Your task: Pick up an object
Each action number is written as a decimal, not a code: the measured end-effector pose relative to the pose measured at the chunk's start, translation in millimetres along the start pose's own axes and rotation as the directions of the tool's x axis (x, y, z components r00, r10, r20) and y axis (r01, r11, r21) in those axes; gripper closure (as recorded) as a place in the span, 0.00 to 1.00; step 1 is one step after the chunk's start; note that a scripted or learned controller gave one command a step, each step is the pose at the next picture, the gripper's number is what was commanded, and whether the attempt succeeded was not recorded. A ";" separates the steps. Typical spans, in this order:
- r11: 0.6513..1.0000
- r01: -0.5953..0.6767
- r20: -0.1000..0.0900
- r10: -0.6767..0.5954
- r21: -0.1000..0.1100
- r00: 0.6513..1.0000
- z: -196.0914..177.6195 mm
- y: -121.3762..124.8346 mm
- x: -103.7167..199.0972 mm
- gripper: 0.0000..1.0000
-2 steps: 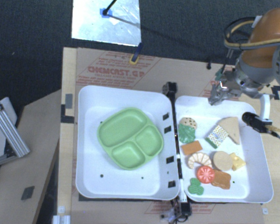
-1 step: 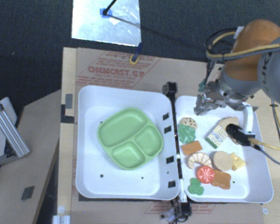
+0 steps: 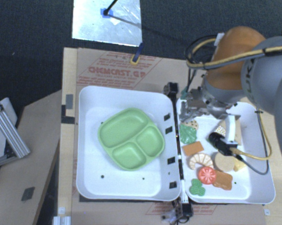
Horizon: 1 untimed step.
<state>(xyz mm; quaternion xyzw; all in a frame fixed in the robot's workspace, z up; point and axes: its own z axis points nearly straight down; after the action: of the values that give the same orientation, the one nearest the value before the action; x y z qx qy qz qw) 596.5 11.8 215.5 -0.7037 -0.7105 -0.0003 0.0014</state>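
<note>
The hand [image 3: 191,111] is center right in the frame; the green leaf toy [image 3: 187,134] lies just below it. Whether the hand is apart or together, I cannot tell.

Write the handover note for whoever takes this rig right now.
Gripper: low over the far left end of the right bin, above a speckled cookie piece; no grasp can be confirmed from this view.
Things: green leaf, orange block, tomato slice and tan disc all lie in the right bin. The green divided plate sits in the left bin.
Done: nothing visibly lifted.
Left: grasp one piece and raise it.
</note>
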 end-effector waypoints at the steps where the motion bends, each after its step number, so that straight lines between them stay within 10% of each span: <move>1: 1.000 -0.002 0.001 0.002 -0.003 1.000 -18.3 -13.1 15.6 1.00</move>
<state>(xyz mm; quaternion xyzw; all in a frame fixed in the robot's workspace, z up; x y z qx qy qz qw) 583.3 27.2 233.9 -0.7044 -0.7098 -0.0010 0.0001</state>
